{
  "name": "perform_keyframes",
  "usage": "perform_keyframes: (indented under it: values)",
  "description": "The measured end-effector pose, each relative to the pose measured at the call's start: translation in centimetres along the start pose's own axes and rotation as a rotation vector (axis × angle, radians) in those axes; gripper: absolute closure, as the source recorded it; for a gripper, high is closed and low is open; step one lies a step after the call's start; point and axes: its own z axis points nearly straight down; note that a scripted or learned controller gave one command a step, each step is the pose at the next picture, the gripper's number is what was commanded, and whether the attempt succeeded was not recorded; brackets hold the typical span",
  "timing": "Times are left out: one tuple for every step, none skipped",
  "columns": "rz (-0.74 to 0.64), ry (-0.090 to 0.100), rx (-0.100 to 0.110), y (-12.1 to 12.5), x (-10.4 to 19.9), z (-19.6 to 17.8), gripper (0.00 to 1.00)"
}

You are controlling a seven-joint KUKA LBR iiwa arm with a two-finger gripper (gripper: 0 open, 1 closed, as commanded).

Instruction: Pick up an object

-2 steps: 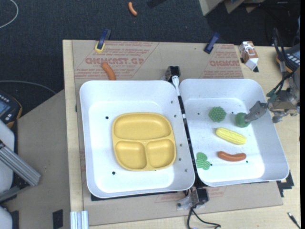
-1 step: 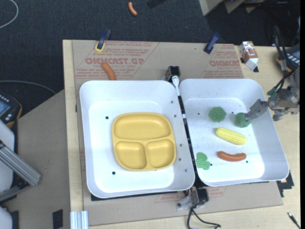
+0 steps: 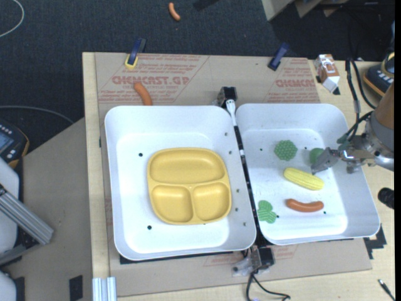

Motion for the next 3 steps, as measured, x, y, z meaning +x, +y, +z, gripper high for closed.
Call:
perform_keyframes:
  values:
    - [0.000,0.001,0.001,-0.5,0.0,6.4,0.00]
    - [0.000,0.000,-0.002,-0.6,0.1,10.2,0.00]
    - [0.001,-0.003,-0.009,-0.4,0.0,8.9,1.00]
